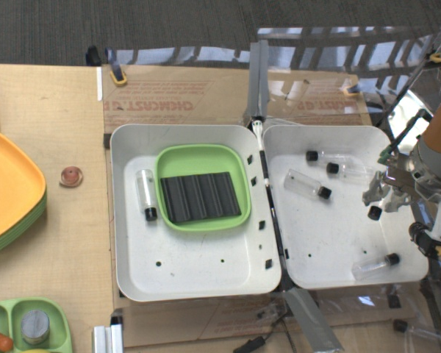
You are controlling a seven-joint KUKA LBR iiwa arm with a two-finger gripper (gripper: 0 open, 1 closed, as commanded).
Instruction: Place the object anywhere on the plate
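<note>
Your gripper [382, 193] hangs at the right bin's [301, 271] three-o'clock edge, pinching a clear vial [375, 210] that hangs near-upright, black cap down. The green plate [203, 158] lies toward nine o'clock, in the left bin [132, 271].

a dark grey ribbed carpet floor [169, 13] runs across the top of the view, and below it a flat sheet of brown printed cardboard [176, 101] lies under the bench area, with a grey metal upright post [259, 79] rising at its middle and a pale metal rail frame [338, 43] to the right of that. at the left stands a light wooden tabletop [44, 256] bearing a stack of orange plastic trays [7, 190] at its left edge, a small reddish round knob [72, 176] near them, and a green sectioned tray [26, 326] at the bottom corner. the light is even and soft, with only faint shadows.
</note>
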